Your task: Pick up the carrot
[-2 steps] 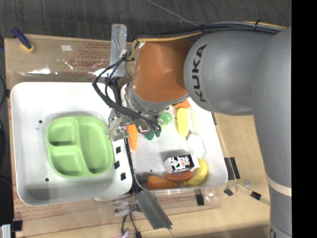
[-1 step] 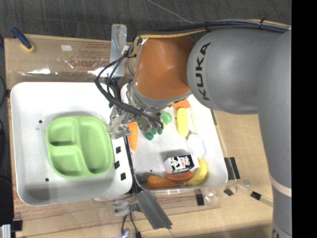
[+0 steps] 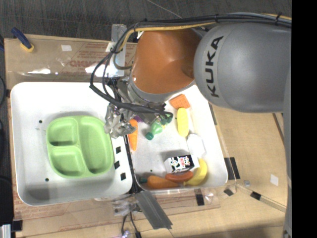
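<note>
The gripper (image 3: 119,122) sits over the divide between the bins, touching the carrot (image 3: 132,139); its finger state is unclear. The left bin (image 3: 25,98) holds a green tray (image 3: 79,146). The right bin (image 3: 215,148) holds a milk carton (image 3: 179,163) and banana (image 3: 199,173). "KUKA" marks the arm (image 3: 242,58)

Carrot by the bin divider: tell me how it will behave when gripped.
The carrot looks stiff and probably light. Its slim, tapered shape may slip or roll away. It lies against the divider under the gripper, so a clean hold could be awkward.
</note>
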Controlling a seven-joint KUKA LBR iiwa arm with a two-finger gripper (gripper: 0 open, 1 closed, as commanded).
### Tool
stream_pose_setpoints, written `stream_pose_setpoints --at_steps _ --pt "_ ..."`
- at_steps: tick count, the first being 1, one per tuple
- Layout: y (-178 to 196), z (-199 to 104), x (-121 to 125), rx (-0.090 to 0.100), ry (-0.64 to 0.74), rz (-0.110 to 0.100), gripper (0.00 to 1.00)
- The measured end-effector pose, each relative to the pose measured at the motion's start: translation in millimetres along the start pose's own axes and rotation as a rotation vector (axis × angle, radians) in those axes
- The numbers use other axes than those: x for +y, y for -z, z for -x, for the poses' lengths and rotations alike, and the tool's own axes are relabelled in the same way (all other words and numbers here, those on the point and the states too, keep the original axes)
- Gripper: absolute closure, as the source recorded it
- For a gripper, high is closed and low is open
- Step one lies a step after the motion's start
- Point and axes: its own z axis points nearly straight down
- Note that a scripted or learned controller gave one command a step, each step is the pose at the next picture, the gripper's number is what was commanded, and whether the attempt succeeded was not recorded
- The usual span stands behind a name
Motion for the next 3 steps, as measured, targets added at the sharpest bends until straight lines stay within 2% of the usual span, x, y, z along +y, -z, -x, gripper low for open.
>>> stream_pose_setpoints --at_steps 1,2,3 --pt "0 -15 -48 0.001 0.274 0.000 1.00" --pt "6 10 -47 0.000 0.519 0.002 1.00" --pt "-34 -20 -34 0.003 0.597 0.005 1.00"
